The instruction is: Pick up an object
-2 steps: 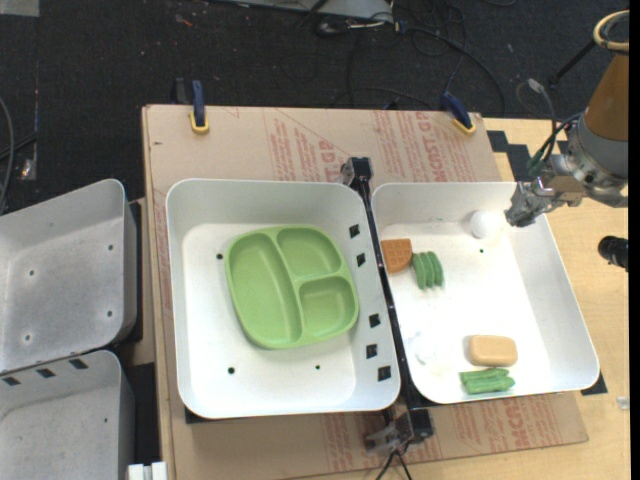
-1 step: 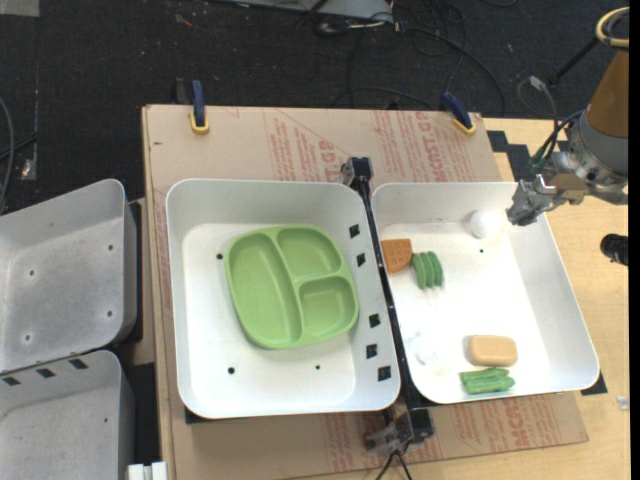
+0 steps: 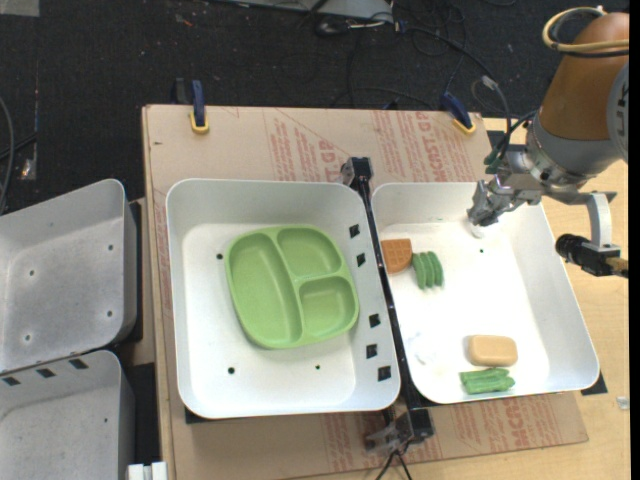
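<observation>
The right bin (image 3: pixel 540 278) holds several small toy foods: an orange-brown piece (image 3: pixel 397 255) at its left wall, a ridged green piece (image 3: pixel 429 269) beside it, a tan bread-like block (image 3: pixel 491 350) near the front, and a flat green piece (image 3: pixel 487 381) just in front of that. My gripper (image 3: pixel 487 211) hangs over the back of the right bin, above bare floor, well away from all of these. Nothing shows between its fingers.
The left bin (image 3: pixel 200 218) holds a light green divided plate (image 3: pixel 292 286). A black divider strip (image 3: pixel 375 268) runs between the bins. White tray lids (image 3: pixel 60 268) lie to the left of the bench. Blue and yellow clamps (image 3: pixel 199 108) grip the board's back edge.
</observation>
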You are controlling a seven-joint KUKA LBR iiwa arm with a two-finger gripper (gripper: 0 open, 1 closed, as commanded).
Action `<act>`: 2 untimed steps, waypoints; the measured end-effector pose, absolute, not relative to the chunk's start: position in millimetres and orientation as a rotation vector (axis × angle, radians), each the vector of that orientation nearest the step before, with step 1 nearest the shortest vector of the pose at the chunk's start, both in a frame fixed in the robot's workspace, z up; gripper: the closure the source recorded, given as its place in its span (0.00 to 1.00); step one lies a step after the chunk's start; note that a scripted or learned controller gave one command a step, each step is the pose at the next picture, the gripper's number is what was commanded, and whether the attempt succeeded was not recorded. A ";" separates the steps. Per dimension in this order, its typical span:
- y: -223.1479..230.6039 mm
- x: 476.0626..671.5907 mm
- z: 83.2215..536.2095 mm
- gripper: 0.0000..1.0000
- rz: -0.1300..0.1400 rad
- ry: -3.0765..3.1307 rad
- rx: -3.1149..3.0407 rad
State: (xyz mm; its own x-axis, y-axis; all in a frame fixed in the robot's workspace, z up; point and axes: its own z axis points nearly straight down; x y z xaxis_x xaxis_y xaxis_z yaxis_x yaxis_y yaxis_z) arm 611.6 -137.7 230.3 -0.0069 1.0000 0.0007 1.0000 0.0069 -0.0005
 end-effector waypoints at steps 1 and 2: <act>-92.9 615.0 225.6 1.00 0.000 -2.228 -2.214; -38.9 620.7 216.2 1.00 0.000 -2.229 -2.212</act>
